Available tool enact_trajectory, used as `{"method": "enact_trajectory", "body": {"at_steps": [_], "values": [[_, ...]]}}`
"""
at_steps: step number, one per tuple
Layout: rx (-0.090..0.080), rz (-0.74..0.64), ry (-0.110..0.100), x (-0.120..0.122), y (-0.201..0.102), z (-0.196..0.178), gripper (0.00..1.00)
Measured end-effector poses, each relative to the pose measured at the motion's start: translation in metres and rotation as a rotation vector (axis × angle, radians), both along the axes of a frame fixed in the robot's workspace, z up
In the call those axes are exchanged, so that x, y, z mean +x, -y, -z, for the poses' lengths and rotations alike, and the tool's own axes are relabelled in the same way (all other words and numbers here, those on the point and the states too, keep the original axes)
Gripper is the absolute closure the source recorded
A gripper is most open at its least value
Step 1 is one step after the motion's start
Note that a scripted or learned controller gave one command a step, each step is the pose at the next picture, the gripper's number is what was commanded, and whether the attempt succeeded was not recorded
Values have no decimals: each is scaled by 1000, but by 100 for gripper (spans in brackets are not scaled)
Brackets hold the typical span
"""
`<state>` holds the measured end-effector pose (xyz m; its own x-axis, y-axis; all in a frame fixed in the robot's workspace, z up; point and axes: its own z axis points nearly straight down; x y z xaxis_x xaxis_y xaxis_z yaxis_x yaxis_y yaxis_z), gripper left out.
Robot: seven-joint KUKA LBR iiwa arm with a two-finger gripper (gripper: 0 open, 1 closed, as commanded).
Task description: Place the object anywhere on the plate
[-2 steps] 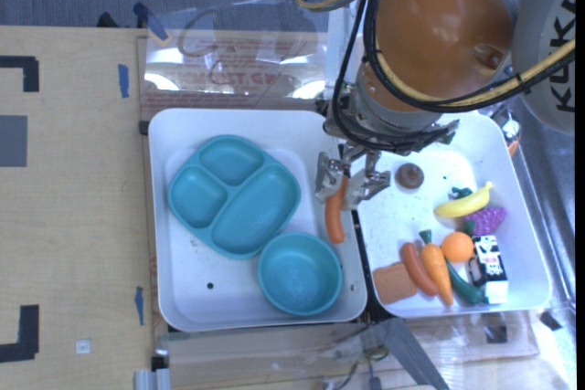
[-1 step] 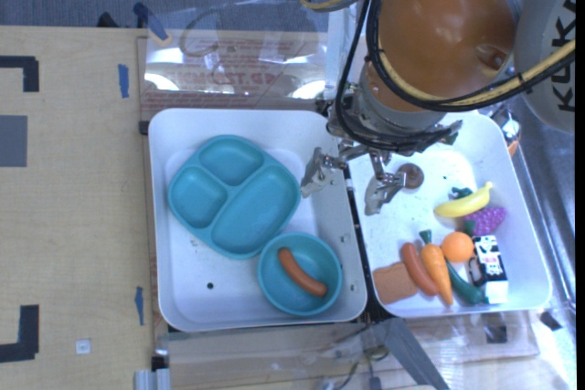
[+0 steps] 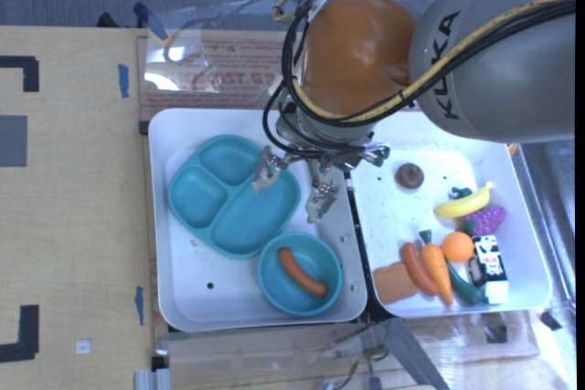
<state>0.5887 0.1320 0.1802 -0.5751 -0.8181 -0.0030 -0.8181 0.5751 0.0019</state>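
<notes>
Two shallow white bins were counted, a left bin (image 3: 174, 292) and a right bin (image 3: 526, 288). In the left bin, one blue divided plate (image 3: 224, 205) with three compartments, one blue bowl (image 3: 274, 288) and one sausage (image 3: 302, 272) were recorded. In the right bin, one banana (image 3: 462, 201), one bunch of purple grapes (image 3: 489, 220), one orange (image 3: 457, 246), two carrots (image 3: 436, 269) (lying side by side), one brown round piece (image 3: 409, 175) and one black-and-white carton (image 3: 491, 268) were tallied.
</notes>
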Motion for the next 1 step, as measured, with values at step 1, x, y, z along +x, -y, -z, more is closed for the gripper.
{"method": "enact_trajectory", "body": {"at_steps": [1], "values": [[2, -68, 11, -6, -15, -34, 0]]}}
